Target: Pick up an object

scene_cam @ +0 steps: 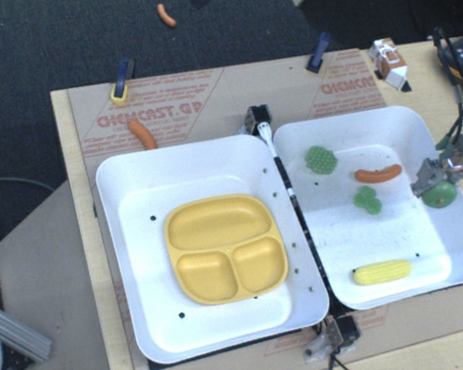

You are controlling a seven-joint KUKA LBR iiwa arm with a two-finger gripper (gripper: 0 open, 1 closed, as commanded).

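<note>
- The two white bins (135, 240) look like smooth plastic with a faint sheen.
- The yellow divided tray (224, 247) is matt, smooth plastic.
- The surface (199, 97) under the bins is brown printed cardboard, dull and flat.
- The corn cob (382, 271) and sausage (378, 173) look like glossy plastic.
- The claw (431, 177) reads as dull grey metal.
- The floor (32, 46) is dark, rough carpet.

Bright, even light falls from above, so the two white bins (131, 267) look nearly washed out, with soft glare on their rims and only faint shadows under the yellow tray (224, 247) and the small foods. The dark floor (15, 49) at the top stays dim and low in detail. The whole view is somewhat soft and grainy, and the gripper (431, 180) at the right edge is blurred.
</note>
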